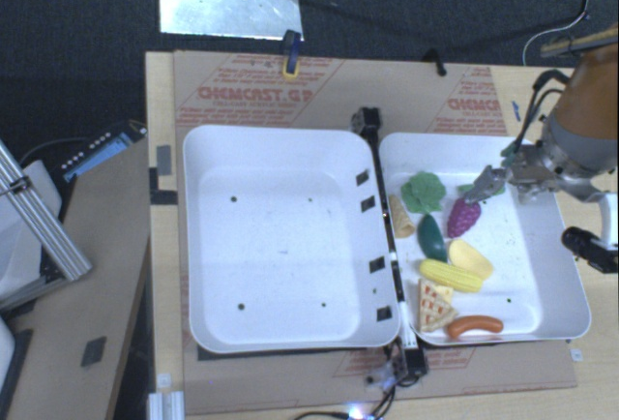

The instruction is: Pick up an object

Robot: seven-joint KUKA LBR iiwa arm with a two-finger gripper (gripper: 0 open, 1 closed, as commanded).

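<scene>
The right bin (pixel 556 254) holds several toy foods: a green broccoli (pixel 424 191), a purple bunch of grapes (pixel 463 215), a dark green pepper (pixel 431 238), a yellow corn cob (pixel 450 275), a pale yellow piece (pixel 472 258), a waffle-like wedge (pixel 434 304), a red sausage (pixel 474 325) and a beige piece (pixel 400 216) by the divider. My gripper (pixel 488 184) reaches in from the right and hangs just above the top end of the grapes. It is close to or touching them; which one is unclear.
The left bin (pixel 280 234) lies beside the right one, with a black clipped divider (pixel 380 225) between them. The arm's grey and orange body (pixel 585 133) overhangs the right bin's far right corner. A yellow clamp (pixel 290 60) sits at the bench's back edge.
</scene>
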